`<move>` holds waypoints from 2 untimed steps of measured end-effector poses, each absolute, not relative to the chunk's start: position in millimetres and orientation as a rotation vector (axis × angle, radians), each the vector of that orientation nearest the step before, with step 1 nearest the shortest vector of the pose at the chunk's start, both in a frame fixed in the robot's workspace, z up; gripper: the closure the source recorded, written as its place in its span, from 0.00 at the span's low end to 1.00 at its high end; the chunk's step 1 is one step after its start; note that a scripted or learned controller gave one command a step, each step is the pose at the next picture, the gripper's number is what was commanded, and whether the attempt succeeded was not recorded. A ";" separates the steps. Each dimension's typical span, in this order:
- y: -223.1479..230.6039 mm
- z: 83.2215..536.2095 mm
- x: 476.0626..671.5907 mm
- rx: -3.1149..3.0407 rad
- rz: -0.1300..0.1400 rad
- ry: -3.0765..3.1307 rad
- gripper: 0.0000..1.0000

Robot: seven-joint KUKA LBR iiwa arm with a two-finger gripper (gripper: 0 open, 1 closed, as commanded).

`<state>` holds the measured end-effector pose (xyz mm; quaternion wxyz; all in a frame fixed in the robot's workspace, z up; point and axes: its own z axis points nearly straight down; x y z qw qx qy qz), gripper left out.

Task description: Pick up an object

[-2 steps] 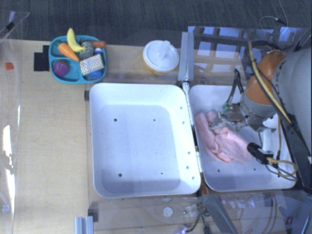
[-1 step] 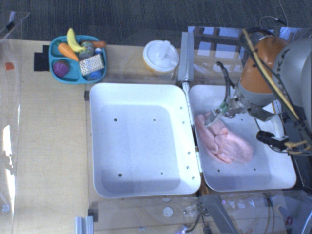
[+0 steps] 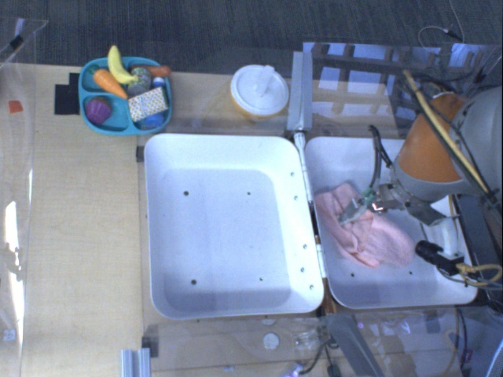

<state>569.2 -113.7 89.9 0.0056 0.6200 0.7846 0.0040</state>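
I am watching from above a pale wooden table (image 3: 71,234) that carries two shallow white plastic bins side by side. The left bin (image 3: 228,226) has smooth walls and rounded corners. The right bin (image 3: 393,289) holds the thing I would pick: a pink cloth (image 3: 365,230), soft and crumpled, lying in loose folds near the bin's middle.

The grey arm (image 3: 440,155), with its orange band, reaches in from the right and dips low over the cloth. The jaws (image 3: 363,207) sit right at the cloth's upper folds, seemingly touching the fabric. They are small and partly lost against the pink, so I cannot tell how far apart they stand or whether any cloth is caught between them.

I judge the low placement is meant to pinch a raised fold, since limp fabric offers no firm edge.

At the far left of the table sits a blue tray (image 3: 124,96) of toy food, glossy and rounded. A white lidded tub (image 3: 259,91) stands to its right.
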 end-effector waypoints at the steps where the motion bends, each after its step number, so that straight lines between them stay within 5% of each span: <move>1: -92.8 88.9 613.0 2.139 0.012 2.290 0.00; 2: -92.5 102.0 615.5 2.127 0.017 2.291 1.00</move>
